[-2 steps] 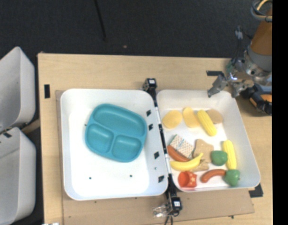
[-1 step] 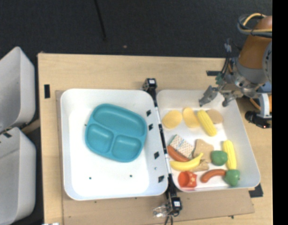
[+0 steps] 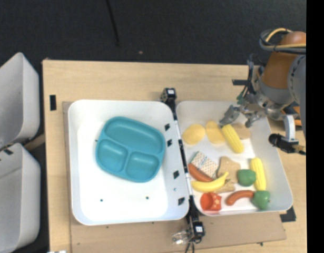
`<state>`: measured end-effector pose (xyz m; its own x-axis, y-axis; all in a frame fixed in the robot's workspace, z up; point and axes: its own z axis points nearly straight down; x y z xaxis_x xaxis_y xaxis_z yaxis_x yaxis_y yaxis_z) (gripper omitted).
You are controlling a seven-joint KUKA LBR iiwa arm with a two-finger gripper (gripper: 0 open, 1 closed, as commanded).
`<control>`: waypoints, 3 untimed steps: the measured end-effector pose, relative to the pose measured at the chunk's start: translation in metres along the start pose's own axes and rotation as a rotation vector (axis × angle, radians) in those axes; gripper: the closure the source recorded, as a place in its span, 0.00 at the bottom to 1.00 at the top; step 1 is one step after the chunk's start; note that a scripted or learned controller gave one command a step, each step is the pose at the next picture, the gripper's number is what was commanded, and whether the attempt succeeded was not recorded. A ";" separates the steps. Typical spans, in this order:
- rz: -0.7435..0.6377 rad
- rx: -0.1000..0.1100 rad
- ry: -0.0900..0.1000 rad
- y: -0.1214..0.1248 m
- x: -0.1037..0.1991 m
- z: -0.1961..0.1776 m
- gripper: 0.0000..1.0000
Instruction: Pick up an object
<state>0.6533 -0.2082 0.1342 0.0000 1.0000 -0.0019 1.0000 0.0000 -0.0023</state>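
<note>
The right bin [image 3: 275,157] holds several toy foods. Among them are a corn cob [image 3: 232,138], a pale yellow round fruit [image 3: 194,134], a banana [image 3: 210,184], a checked cracker [image 3: 205,164], a green pepper [image 3: 246,177] and a red sausage [image 3: 239,196]. My gripper [image 3: 237,121] hangs at the bin's back edge, just above the upper end of the corn cob. Its fingers are spread open, one to the left [image 3: 226,119] and one to the right [image 3: 251,121], with nothing between them.
The left bin [image 3: 82,194] holds a blue divided plate [image 3: 131,149]. A second corn cob [image 3: 258,173], a red pepper [image 3: 210,201], a slice of toast [image 3: 227,167] and a green fruit [image 3: 262,198] crowd the right bin's front. The arm [image 3: 280,73] stands at the right.
</note>
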 end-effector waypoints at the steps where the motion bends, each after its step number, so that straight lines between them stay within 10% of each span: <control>1: -0.001 -0.007 -0.003 0.002 -0.001 0.032 0.00; 2: -0.002 -0.016 -0.007 0.004 -0.003 0.016 1.00; 3: 0.003 -0.010 -0.001 0.003 -0.009 -0.047 1.00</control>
<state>0.6560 -0.2171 0.1816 0.0027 1.0000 -0.0031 1.0000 -0.0027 0.0075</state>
